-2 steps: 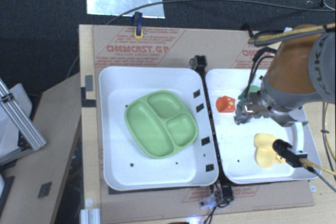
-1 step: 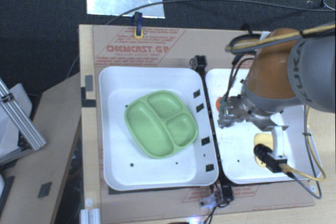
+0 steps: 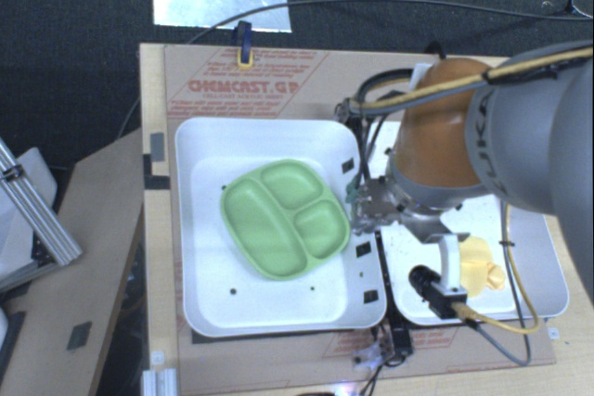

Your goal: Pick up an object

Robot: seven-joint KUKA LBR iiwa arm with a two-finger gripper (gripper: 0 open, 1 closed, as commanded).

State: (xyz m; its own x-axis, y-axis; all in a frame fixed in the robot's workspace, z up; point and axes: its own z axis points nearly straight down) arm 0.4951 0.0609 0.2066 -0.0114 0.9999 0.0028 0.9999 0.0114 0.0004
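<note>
A pale green divided plate lies tilted in the middle of the left white bin. A pale yellow object rests in the right white bin, partly behind the wrist bracket. My gripper hangs over the wall between the two bins, just right of the plate's right edge. The orange wrist band and grey arm cover most of the right bin. My fingers are hidden under the wrist.
Cardboard sheeting lies under and behind the bins, with a blue and yellow clamp at its far edge. Cables run across the bench behind the arm. A metal rail stands at the left.
</note>
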